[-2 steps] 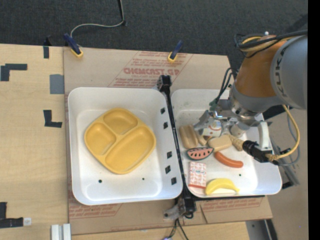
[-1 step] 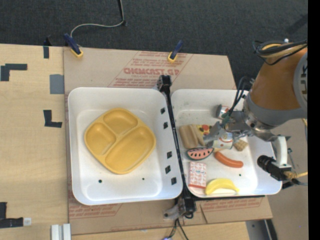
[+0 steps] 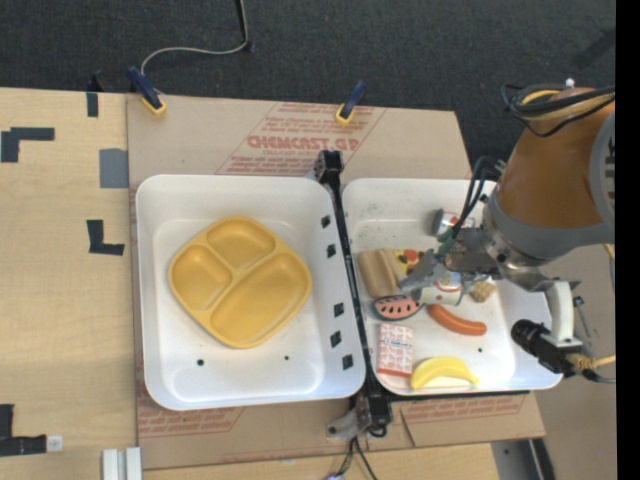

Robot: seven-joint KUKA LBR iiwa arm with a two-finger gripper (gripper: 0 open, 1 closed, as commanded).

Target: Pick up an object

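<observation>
While the arm (image 3: 555, 168) reaches in over the right bin (image 3: 385, 200), its gripper (image 3: 440, 273) hangs low among a cluster of toy food, and how its claw stands I cannot tell, nor whether it has hold of anything. Just beside it lie a tan bread-like piece (image 3: 377, 270), a watermelon slice (image 3: 397, 307) and a red sausage (image 3: 457, 319); nearer the front wall sit a small printed packet (image 3: 395, 347) and a banana (image 3: 443, 372). The left bin (image 3: 160, 368) bears 1 yellow divided plate (image 3: 239, 281). Any of these 5 pieces looks light, stiff and smooth, probably hollow plastic. The sausage seems the likeliest pick: it is narrow, so a pinch across its middle should hold, though its rounded skin may slip.
</observation>
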